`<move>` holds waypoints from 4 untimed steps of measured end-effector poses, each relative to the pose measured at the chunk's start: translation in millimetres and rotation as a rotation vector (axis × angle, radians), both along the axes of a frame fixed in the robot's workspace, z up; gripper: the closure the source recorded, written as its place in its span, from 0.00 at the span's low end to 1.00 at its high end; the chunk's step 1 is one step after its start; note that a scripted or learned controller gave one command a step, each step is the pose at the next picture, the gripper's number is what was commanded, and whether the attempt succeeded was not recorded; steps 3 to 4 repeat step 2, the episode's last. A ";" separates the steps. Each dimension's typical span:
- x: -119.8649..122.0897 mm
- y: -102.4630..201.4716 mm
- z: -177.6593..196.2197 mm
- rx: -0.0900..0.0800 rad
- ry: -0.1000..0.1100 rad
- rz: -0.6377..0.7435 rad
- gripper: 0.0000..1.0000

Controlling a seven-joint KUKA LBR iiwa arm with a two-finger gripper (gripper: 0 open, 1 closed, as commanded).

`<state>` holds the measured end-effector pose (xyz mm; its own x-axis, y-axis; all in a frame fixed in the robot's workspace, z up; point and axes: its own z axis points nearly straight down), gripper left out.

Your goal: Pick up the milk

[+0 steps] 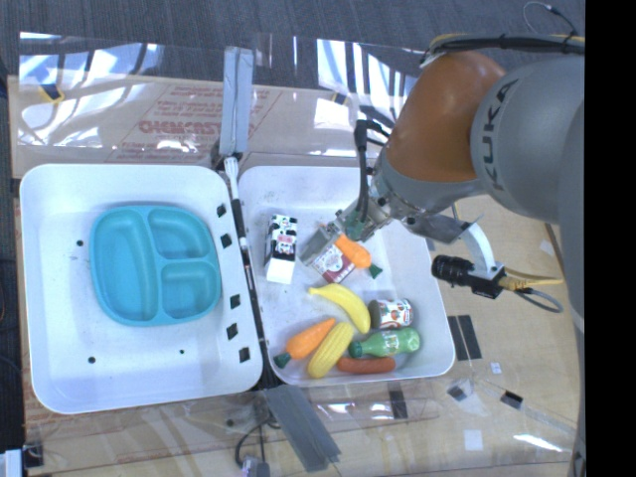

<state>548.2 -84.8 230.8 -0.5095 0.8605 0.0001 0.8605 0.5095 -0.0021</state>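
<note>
Milk (282,247): a small carton, white with black cow patches, lying on its side on the floor of the right bin (429,351), in the upper-left part, just beside the divider between the bins. Boxy, flat-faced, looks like smooth printed card or plastic; flat sides should be offering parallel faces for a pinch. Nothing is touching it. It is sitting slightly apart from the other items, so access from above looks open.

End effector (350,225): hanging over the middle of the right bin, to the right of the milk, not over it. Its tip is sitting right at a small red-and-white packet (328,256) and an orange carrot (354,251). Whether it is open or closed: cannot tell, the wrist is hiding that part. Judgement: the milk is not yet grasped.

Other contents, clustered toward the near side of the right bin: a yellow banana (343,304), curved and glossy; a second carrot (311,338); a corn cob (329,350); a small can (395,314), cylindrical, on its side; a green bottle (387,344), lying down; a reddish sausage shape (365,366). All look like hard plastic toy food, rounded and prone to rolling.

Left bin (40,296): shallow, white, holding a teal compartment tray (155,264), matte, rounded corners.

Both bins are resting on the table (517,366), light wood tone.
</note>
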 end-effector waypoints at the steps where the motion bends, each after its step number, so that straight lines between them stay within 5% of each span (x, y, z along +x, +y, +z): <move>1: 38.0 -24.4 -79.9 0.002 0.003 0.146 0.00; 2: 42.2 -14.2 -105.2 0.001 0.004 -0.075 0.00; 4: 42.2 -14.2 -105.2 0.001 0.004 -0.075 0.00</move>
